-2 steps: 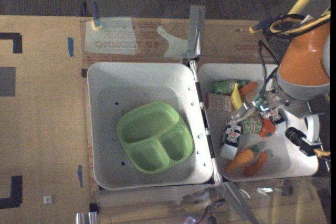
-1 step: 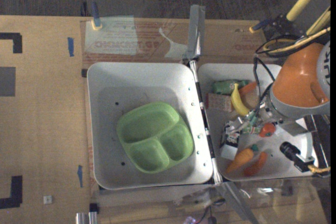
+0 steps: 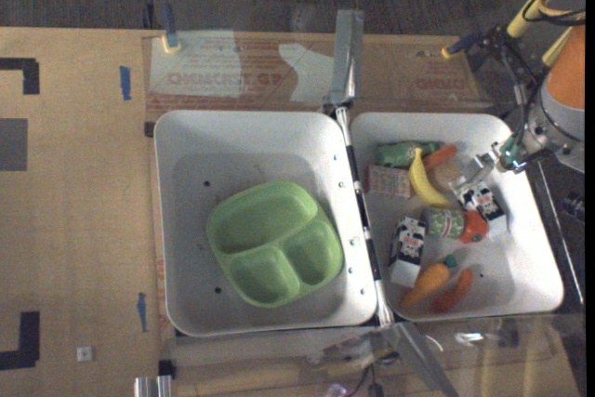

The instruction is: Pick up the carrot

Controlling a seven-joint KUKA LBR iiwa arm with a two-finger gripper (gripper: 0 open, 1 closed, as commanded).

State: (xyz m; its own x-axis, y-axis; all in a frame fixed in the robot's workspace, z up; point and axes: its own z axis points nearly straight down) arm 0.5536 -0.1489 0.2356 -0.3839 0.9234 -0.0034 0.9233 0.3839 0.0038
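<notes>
Carrot [image 3: 429, 281] lies low in right bin [image 3: 544, 285]; arm slants in, tool [image 3: 474, 173] spread above banana [image 3: 426, 182]

On the counter [image 3: 74, 228] two bins sit side by side, touching along their inner walls: the left bin [image 3: 177, 144] at nine o'clock, the right bin [image 3: 539, 293] at three. A divided tray [image 3: 274, 242] lies in the left bin, toward its six o'clock side. In the right bin, the carrot [image 3: 429, 280] lies at six o'clock, a milk carton [image 3: 408, 246] just beside it at nine. A banana [image 3: 426, 183] lies toward twelve o'clock. The end effector [image 3: 476, 170] hangs over the bin's upper three o'clock part.
</notes>
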